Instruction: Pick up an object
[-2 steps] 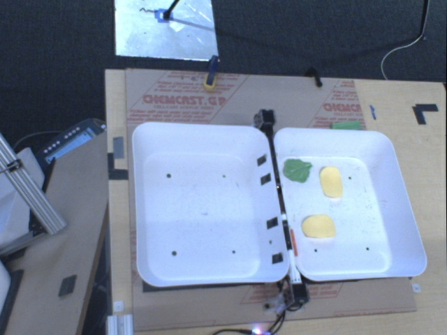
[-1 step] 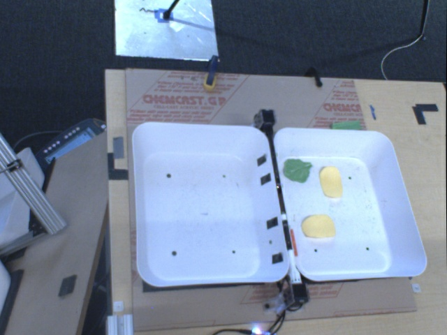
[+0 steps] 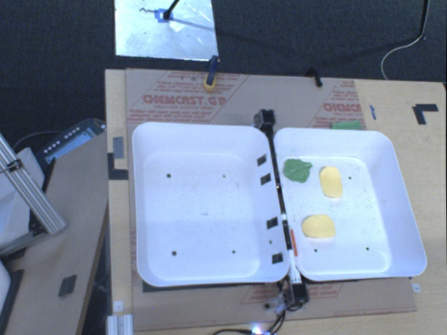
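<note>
Three small objects lie in the right bin (image 3: 398,187). A flat green piece (image 3: 297,169) rests near the bin's upper left, close to the divider. Just to its right sits a yellow oval piece (image 3: 331,181), standing lengthwise. A second yellow piece (image 3: 318,226), wider than tall, lies lower in the bin, toward its left side. All three lie apart from one another.
The left bin (image 3: 202,201) sits beside the right one, joined by a black clipped seam (image 3: 278,208). Both rest on a cardboard sheet (image 3: 230,96) on the bench. A shiny metal plate (image 3: 165,18) lies beyond the bench, and a metal frame (image 3: 28,194) stands at the left.
</note>
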You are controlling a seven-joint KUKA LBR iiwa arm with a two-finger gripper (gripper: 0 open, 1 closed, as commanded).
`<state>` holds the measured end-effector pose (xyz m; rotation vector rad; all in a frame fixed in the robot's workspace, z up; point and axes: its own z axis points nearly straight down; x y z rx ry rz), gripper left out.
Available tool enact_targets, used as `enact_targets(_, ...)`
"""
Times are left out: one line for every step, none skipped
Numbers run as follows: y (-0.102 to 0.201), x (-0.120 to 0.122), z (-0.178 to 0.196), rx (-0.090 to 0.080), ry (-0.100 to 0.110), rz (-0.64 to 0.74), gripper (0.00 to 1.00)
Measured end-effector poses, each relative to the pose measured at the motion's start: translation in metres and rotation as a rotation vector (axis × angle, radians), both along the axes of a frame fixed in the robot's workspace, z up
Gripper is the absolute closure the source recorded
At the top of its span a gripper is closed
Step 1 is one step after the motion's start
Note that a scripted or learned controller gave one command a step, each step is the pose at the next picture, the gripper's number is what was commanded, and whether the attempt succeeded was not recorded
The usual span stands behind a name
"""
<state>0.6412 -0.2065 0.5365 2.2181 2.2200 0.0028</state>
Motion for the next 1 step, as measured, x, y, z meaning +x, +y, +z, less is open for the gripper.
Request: enact_targets(0.0008,0.0284,-0.001,-0.002,-0.001,0.005,1.0)
